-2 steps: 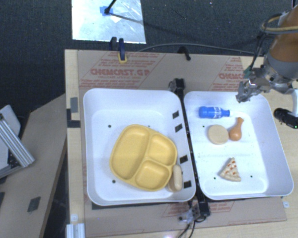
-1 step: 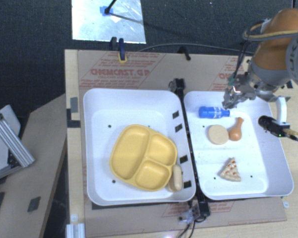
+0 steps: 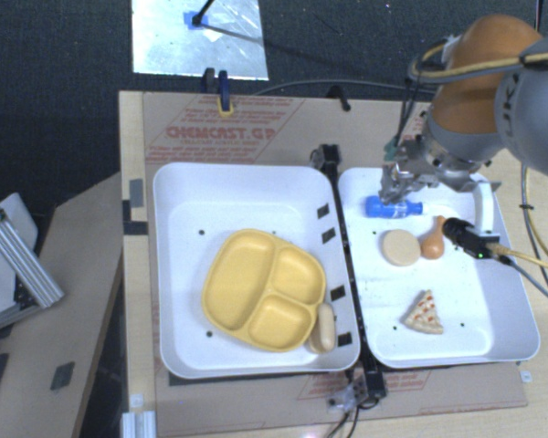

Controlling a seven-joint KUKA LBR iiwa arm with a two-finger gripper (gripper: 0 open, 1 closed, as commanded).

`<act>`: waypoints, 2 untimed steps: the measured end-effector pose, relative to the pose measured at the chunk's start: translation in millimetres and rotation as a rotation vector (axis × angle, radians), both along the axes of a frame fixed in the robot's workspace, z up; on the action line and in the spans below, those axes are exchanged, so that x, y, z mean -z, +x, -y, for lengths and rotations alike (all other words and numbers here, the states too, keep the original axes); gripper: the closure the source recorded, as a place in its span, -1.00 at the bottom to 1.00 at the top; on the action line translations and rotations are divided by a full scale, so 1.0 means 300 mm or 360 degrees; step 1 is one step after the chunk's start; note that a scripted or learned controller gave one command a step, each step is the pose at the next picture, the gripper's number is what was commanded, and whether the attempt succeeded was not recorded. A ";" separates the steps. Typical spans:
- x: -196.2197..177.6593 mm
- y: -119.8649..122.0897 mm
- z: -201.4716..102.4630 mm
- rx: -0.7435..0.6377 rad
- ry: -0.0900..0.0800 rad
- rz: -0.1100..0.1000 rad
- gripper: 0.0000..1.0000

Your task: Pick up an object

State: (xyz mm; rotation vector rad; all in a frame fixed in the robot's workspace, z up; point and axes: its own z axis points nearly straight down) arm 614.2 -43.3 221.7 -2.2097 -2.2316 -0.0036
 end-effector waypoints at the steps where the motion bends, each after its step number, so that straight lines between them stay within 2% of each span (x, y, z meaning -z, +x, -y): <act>1: -0.031 -0.020 -0.163 0.0000 0.0000 0.0002 1.00; 2: -0.012 -0.070 -0.370 -0.0001 0.0001 -0.0002 1.00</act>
